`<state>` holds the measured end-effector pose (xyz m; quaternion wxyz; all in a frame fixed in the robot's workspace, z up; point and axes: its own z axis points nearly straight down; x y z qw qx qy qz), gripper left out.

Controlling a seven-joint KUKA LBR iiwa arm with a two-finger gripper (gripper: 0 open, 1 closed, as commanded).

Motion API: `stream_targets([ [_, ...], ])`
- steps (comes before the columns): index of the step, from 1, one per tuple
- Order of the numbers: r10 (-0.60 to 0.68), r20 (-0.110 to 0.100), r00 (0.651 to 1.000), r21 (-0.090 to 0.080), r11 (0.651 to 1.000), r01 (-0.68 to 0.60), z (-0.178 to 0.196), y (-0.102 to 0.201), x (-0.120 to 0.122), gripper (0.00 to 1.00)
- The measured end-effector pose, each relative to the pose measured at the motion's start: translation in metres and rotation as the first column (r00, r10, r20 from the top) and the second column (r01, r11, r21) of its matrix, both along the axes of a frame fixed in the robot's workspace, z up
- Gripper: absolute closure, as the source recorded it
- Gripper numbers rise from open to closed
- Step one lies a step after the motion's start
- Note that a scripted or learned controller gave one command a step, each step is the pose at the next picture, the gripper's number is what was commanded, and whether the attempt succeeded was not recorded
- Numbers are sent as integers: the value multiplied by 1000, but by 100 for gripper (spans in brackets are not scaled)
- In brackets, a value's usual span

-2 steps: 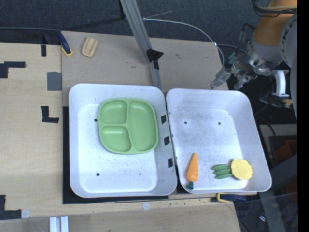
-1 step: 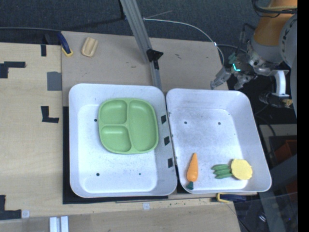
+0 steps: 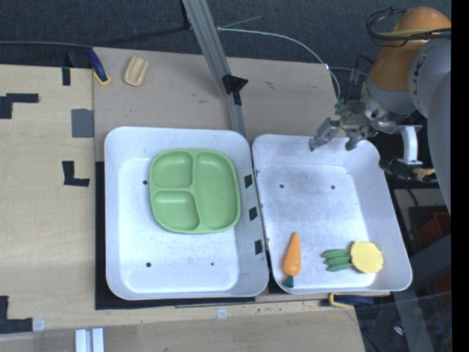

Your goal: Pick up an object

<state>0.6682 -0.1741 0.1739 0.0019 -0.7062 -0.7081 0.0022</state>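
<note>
Carrot: right bin, near edge, about 7 o'clock.
Yellow toy: about 5 o'clock, green piece touching it.
Green plate: left bin.
Gripper: 12 o'clock rim, fingers spread, holding nothing.

My arm enters from view's right, upper corner. Grey links, orange band above wrist. Wrist bent downward and toward view's left. My gripper hangs at far end of arm, pointing down at slant. Jaws spread apart, two dark fingers splayed to either side with clear gap between, nothing held. Thin cable arcs from wrist toward view's top left.
</note>
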Motion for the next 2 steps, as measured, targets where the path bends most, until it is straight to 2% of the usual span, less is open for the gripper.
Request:
stream_targets([
  [1,0,-1,1000,-1,1000,0,-55,5,8,0],
  [2,-3,-4,1000,-5,1000,3,-78,1,8,0],
])
